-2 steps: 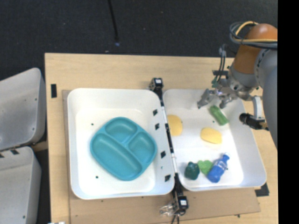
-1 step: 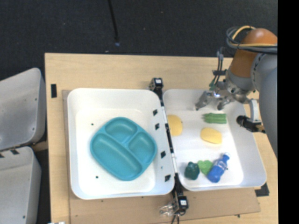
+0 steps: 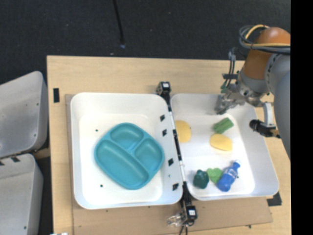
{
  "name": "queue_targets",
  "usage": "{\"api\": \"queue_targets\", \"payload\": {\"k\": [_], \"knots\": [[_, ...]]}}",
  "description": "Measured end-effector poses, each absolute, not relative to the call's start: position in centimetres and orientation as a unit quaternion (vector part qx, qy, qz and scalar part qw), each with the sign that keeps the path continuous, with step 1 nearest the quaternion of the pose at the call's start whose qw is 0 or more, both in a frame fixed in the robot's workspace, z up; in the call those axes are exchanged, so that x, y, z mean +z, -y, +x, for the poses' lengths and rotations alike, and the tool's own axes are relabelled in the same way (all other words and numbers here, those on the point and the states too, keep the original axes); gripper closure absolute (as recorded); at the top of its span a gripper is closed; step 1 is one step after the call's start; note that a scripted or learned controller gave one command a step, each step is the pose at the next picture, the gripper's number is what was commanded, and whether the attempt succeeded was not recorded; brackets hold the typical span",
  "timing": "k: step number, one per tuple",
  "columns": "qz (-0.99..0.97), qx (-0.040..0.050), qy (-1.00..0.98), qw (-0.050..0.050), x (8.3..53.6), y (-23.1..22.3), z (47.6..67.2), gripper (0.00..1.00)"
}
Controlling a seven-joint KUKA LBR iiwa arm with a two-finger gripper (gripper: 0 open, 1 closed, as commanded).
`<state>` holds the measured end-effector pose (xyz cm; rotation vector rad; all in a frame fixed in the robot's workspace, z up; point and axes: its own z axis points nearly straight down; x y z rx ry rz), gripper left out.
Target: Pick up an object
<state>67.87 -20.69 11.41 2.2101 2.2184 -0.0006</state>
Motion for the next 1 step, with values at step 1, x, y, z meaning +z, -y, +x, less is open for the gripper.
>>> {"api": "queue_targets", "payload": {"k": [1], "knots": [[0.707, 0.0019, -0.707, 0.003, 17.86, 21.20, 68.02, 1.00]]}}
